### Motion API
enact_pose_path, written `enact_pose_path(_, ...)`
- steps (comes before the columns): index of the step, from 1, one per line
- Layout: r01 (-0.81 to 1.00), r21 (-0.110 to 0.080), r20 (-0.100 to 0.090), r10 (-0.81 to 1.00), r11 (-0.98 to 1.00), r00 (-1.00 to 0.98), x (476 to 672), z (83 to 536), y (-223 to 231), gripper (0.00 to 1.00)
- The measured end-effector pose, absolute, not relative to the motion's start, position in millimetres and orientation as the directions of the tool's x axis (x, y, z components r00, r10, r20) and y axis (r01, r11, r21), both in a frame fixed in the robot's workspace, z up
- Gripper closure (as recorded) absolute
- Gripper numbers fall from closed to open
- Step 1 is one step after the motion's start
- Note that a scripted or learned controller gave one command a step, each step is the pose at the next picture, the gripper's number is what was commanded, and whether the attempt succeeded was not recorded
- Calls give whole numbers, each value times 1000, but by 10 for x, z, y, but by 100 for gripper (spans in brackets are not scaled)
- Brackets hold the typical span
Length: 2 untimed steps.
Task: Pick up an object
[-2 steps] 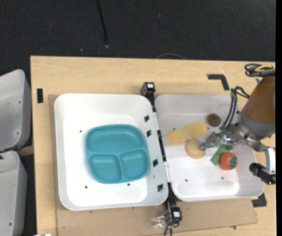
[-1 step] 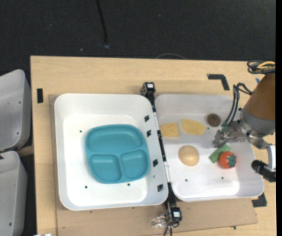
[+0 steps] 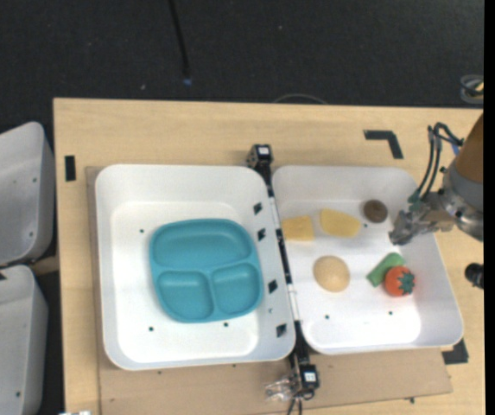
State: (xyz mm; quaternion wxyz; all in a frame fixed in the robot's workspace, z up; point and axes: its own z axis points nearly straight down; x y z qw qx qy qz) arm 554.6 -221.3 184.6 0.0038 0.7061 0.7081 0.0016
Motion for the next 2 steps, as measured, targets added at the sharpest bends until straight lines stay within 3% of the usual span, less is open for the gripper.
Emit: enact_pose_path(2, 1000, 7, -3, 1000, 6, -6, 5575, 2840, -2238, 100)
